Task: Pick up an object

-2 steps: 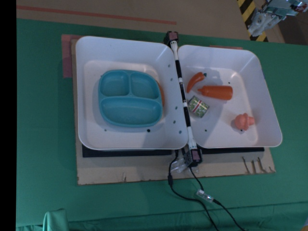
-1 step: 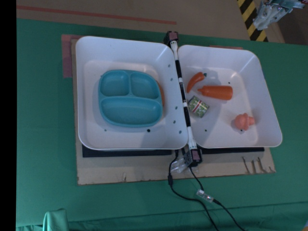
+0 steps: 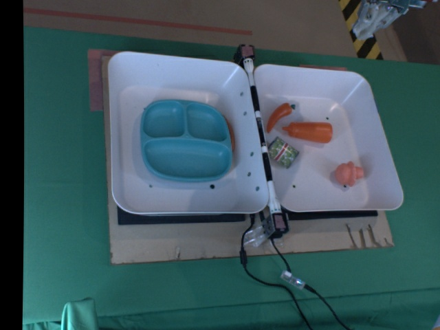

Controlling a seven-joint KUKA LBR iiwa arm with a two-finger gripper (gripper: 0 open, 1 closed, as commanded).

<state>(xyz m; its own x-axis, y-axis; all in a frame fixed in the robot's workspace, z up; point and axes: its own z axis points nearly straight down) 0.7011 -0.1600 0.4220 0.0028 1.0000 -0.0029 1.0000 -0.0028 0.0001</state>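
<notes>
At top right, hand (image 3: 377, 14) cut off, blurred.

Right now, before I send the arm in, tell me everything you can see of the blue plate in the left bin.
The blue plate is a teal, rounded-square tray that looks like smooth plastic. Raised ridges split it into three compartments: two smaller ones along the far side and one wide one along the near side. It lies flat and upright on the floor of the left bin, near the middle. A thin brownish edge shows at its right rim; I cannot tell what that is. The gripper is far off at the top right.
</notes>
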